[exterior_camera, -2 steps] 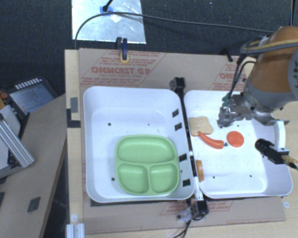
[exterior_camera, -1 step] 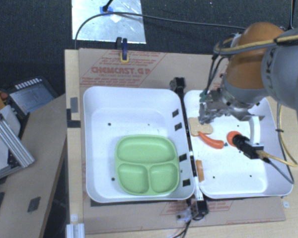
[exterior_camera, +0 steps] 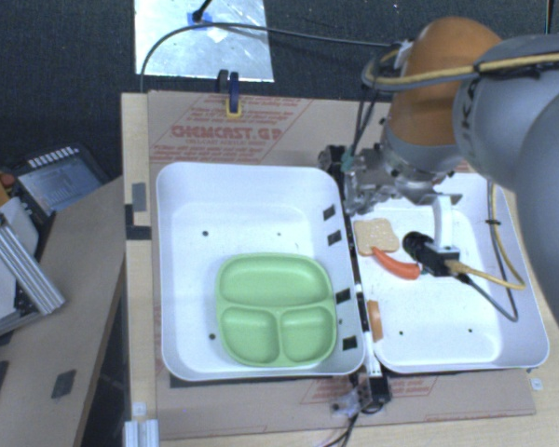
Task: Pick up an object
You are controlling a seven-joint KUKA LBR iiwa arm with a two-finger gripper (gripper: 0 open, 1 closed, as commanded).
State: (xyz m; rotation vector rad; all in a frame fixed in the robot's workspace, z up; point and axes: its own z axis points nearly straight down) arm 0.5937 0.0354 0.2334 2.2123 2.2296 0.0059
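- Judging by the camera view, nothing was lifted yet: the cracker (exterior_camera: 374,237) and orange carrot (exterior_camera: 397,264) lay near the right bin's (exterior_camera: 466,347) left wall.
- The arm (exterior_camera: 503,110) reached in from the right, its tool (exterior_camera: 368,196) low over the bin's far-left corner, grip state untellable.
- The green tray (exterior_camera: 275,307) sat in the left bin (exterior_camera: 196,250).
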